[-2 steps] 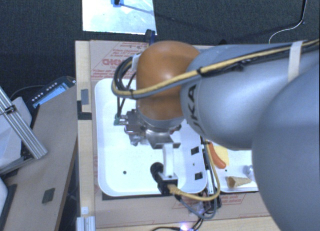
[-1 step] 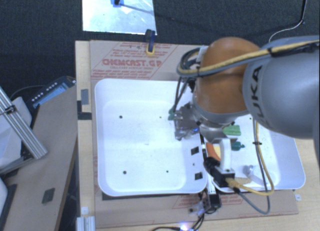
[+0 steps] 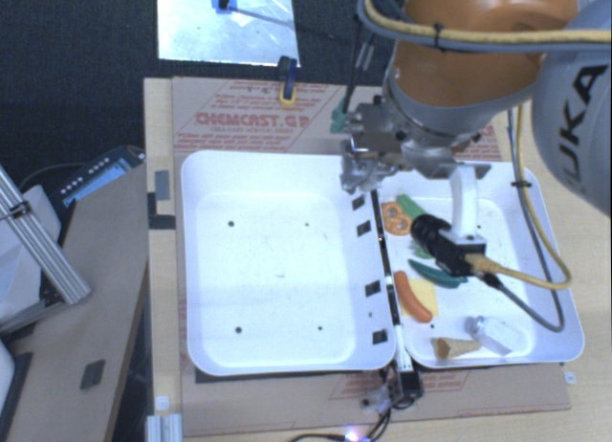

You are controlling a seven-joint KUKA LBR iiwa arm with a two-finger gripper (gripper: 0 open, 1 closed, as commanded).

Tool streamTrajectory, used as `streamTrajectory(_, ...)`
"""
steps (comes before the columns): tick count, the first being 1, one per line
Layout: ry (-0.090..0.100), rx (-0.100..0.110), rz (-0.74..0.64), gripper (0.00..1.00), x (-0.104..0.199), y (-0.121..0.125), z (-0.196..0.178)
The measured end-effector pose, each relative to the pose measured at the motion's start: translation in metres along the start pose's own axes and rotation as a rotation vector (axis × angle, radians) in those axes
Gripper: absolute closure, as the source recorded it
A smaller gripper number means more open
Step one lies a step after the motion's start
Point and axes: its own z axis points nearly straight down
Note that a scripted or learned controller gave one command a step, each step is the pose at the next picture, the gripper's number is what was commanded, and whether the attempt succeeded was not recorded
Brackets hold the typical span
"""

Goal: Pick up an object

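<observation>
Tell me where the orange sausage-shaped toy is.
The orange sausage-shaped toy lies in the right bin, near its left wall, just below the green piece.

Two white bins [image 3: 268, 268], one orange sausage-shaped toy [image 3: 414, 297], one tan cone [image 3: 455, 346], one clear piece [image 3: 492, 335].

The grey arm [image 3: 574, 115] reaches in from the right, its orange band [image 3: 478, 19] high in view. Its gripper [image 3: 368, 167] hangs by the right bin's upper-left corner.

Bench [image 3: 158, 239] with two white bins [image 3: 277, 268] side by side
</observation>
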Motion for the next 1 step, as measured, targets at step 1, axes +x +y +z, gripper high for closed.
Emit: streamTrajectory(1, -0.010, 0.034, 0.003, 1.00, 0.0119, -0.0295, 0.1390)
